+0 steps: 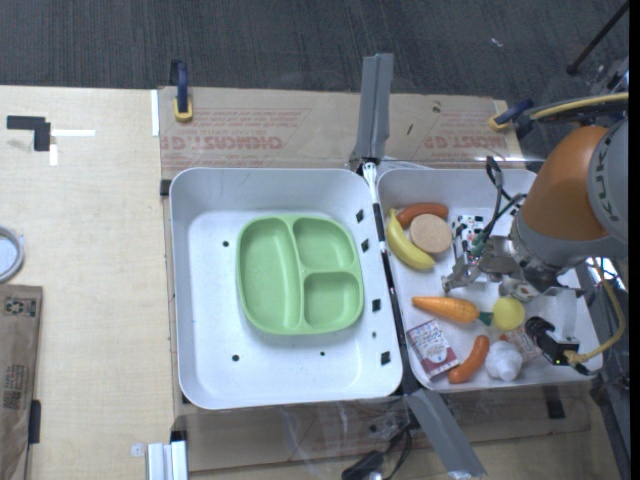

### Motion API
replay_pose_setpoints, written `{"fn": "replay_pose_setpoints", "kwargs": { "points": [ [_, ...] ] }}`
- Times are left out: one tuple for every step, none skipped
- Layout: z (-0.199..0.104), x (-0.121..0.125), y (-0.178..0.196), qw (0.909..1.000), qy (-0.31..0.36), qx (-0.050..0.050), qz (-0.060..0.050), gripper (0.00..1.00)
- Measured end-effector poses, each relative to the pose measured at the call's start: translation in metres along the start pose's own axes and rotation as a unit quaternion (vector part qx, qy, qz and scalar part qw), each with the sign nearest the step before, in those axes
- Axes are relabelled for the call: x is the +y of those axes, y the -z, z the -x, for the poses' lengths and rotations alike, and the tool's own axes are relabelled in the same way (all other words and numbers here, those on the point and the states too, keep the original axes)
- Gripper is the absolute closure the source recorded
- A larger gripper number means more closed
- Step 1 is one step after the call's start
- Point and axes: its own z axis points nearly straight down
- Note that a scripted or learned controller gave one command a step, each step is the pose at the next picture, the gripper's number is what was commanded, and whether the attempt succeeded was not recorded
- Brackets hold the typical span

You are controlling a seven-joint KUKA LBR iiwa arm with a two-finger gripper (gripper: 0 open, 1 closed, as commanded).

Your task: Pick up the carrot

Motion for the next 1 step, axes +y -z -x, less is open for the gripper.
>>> {"fn": "replay_pose_setpoints", "kwargs": {
  "points": [
    [0.0243, -0.0311, -0.0002, 0.9979, -0.065, 0.001, -0.001, 0.00]
  ]
}}
